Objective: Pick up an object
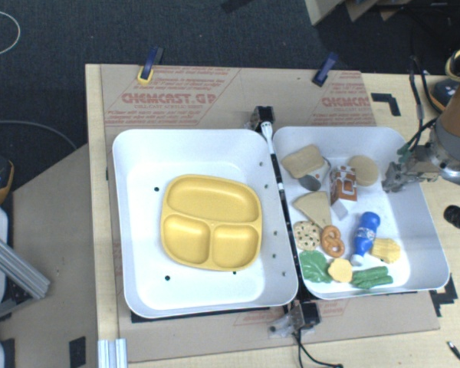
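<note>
The gripper [396, 176] hangs over the right bin's [425, 232] far right edge; jaw state cannot be told. The blue bottle [366, 234] lies nearer the camera, to their left.

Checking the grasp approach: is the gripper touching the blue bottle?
Apart. The camera view shows the gripper over the right bin's far right side, with bare white floor between it and the blue bottle.
</note>
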Robot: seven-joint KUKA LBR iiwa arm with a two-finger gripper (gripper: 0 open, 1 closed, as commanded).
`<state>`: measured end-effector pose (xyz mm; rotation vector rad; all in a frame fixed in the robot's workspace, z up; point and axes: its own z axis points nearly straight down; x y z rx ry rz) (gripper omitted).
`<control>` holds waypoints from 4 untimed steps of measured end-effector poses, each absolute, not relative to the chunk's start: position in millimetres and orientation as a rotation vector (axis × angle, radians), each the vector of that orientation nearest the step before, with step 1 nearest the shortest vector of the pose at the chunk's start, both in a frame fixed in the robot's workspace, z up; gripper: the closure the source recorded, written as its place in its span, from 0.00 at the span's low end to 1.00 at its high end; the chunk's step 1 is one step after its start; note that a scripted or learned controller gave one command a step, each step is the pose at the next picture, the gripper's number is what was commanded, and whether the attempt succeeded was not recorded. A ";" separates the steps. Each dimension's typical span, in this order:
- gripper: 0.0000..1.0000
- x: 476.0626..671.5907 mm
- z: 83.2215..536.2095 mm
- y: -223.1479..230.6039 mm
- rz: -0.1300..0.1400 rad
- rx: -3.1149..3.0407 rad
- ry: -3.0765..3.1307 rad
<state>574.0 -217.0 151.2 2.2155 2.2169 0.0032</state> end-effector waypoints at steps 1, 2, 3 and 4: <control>1.00 577.5 195.4 -214.0 0.005 2.214 2.217; 1.00 578.8 227.4 -214.3 0.004 2.215 2.218; 1.00 570.9 216.4 -159.0 0.000 2.219 2.231; 1.00 561.2 210.2 -104.6 0.000 2.219 2.231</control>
